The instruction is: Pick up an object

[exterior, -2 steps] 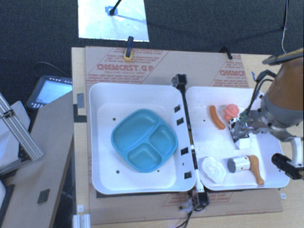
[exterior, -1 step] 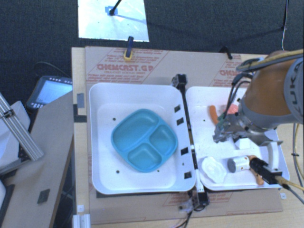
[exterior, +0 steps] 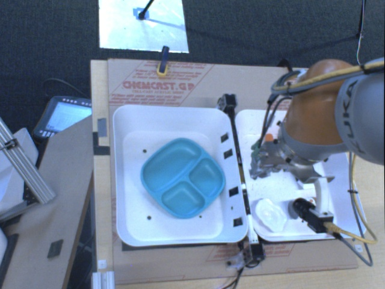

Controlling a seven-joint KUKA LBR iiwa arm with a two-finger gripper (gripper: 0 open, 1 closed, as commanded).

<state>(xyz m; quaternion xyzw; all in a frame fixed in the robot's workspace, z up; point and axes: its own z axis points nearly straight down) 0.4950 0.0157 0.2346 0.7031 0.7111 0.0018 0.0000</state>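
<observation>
Two shallow white bins side by side on the desk [exterior: 101,209], parted by a dark seam set with black clips [exterior: 231,155].

Toward the desk's left edge as viewed: the left bin [exterior: 129,221]. Wide open floor along its far rim and in both near corners. In its middle, flat and turned at a slant, a blue divided plate [exterior: 182,177] with three compartments, well apart from every wall.

Toward the desk's right edge: the right bin [exterior: 246,125], much of it covered from above by the grey arm [exterior: 361,119] and its orange band [exterior: 316,110]. Low over that bin's seam side, the pincer [exterior: 260,164]. Clenched or released: cannot tell. Close to the bin's near wall, toward the desk's near edge, a white crumpled thing [exterior: 269,214], apart from the pincer and on its near side, with a strip of open white floor between the two. Little free room toward the seam.

Under both bins, a brown cardboard sheet [exterior: 180,80] with red lettering, pinned by a yellow clamp [exterior: 162,70] at the desk's far edge. Beyond that edge, a silvery sheet [exterior: 143,17] on dark carpet. Off the left edge, a screen device [exterior: 60,118].
</observation>
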